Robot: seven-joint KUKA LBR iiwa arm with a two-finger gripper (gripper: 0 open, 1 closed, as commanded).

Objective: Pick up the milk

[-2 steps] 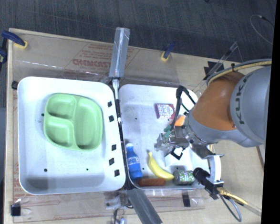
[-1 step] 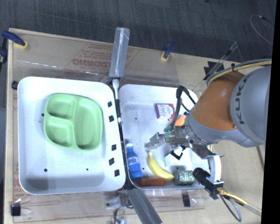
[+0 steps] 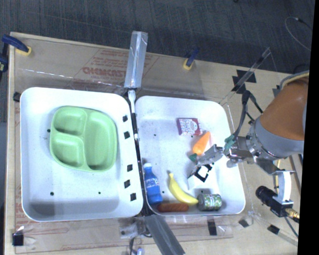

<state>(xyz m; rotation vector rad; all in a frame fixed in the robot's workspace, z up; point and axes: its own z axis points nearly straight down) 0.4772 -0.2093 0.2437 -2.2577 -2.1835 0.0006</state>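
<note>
Arm reaches in from the right over the right bin [image 3: 232, 136]. The claw [image 3: 201, 166] hangs low in mid-bin, just below the carrot [image 3: 201, 143]; can't tell how its grip stands, and nothing is visibly held in it. The milk, a small maroon carton [image 3: 188, 126], lies flat in the far part of the right bin, just up-left of the carrot and apart from the claw. Along the near wall of that bin: blue bottle [image 3: 153, 185], banana [image 3: 180, 190], brown sausage [image 3: 172, 207], green can [image 3: 210, 201]; the banana's tip is close to the can. Left bin [image 3: 30, 186] holds a green divided plate [image 3: 84, 138]. Both bins sit side by side on the worktop [image 3: 66, 63].
</note>
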